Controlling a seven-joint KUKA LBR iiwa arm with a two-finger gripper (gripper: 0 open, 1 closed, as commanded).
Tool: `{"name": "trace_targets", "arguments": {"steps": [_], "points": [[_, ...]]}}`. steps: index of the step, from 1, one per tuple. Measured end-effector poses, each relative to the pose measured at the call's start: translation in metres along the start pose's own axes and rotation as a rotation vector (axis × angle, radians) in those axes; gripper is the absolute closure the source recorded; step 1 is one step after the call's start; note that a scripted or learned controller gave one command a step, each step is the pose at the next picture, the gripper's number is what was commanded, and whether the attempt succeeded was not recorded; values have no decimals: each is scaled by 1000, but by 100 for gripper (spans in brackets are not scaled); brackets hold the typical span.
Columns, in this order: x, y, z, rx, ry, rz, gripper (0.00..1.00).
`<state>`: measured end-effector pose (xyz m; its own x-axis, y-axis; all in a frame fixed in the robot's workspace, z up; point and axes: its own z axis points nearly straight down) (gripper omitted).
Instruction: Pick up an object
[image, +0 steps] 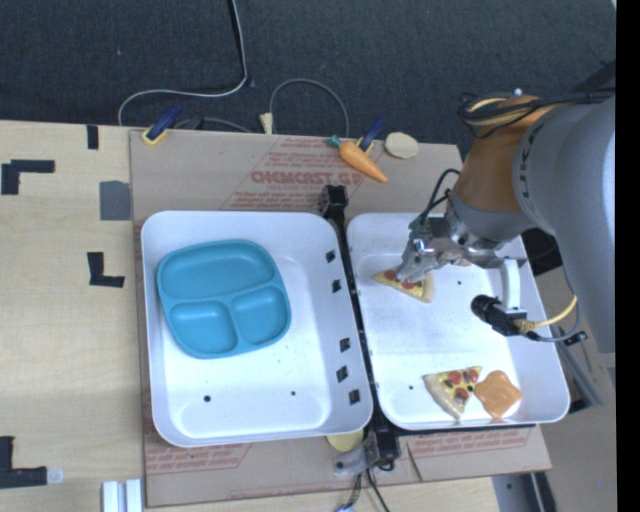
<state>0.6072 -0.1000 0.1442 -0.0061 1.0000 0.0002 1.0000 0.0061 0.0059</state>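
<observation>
Near edge of right bin (548, 408), 5 o'clock corner: second pizza slice (451, 387) touching orange rounded lump (499, 394), both glossy plastic. Mid-bin, toward 11 o'clock: flat triangular toy pizza slice (409, 286), long axis 10-to-4, directly under gripper (416, 264), tips at its 1 o'clock edge; open or closed, cannot tell. Far, beyond bins at 12 o'clock: smooth orange carrot (361, 161).

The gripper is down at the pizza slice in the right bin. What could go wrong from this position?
1. The pizza slice lies flat on the right bin floor, so the gripper may slide over it or only push it.
2. The gripper meets the slice near one edge, so the slice could tilt and drop if lifted.
3. The bin divider is close, so a pushed slice may jam against it.
</observation>
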Motion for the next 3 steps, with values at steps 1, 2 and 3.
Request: {"name": "trace_targets", "arguments": {"steps": [1,2,3], "points": [[-17,-27,44,12,-1,7,100],[-62,-26,57,3,2,7,100],[-33,-12,57,0,-4,4,100]]}}
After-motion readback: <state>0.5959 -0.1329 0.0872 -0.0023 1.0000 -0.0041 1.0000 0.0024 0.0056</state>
